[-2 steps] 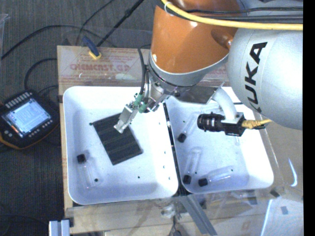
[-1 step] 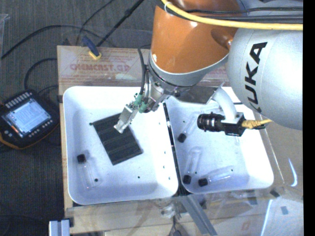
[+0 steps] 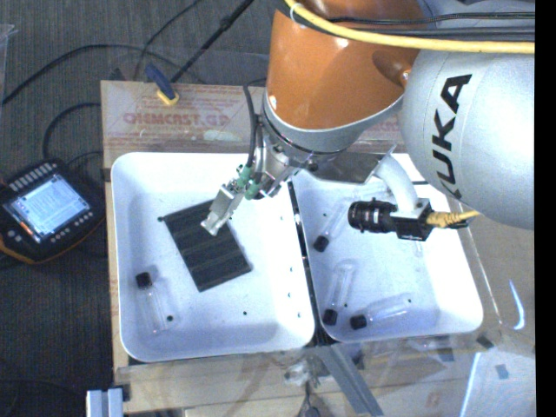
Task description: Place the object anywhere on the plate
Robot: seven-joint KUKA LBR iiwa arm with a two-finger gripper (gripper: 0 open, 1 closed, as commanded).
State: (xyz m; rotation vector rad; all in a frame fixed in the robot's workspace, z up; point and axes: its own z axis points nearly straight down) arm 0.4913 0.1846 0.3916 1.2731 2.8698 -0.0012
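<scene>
- Plate (image 3: pixel 207 248), dark and ribbed, lies tilted in the middle of the left bin (image 3: pixel 130 320).
- We see the gripper (image 3: pixel 215 221) over the plate's upper edge; whether it grasps anything we cannot tell.
- Clear vials (image 3: pixel 339 287) lie along the right bin's (image 3: pixel 452 315) near edge, another vial (image 3: pixel 155 301) in the left bin's near-left corner.

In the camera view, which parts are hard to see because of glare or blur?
In the camera view the clear vials nearly vanish against the bright white right bin; the dark plate in the left bin contrasts sharply; the gripper is small and slightly soft; the orange band looms large and shiny.
</scene>
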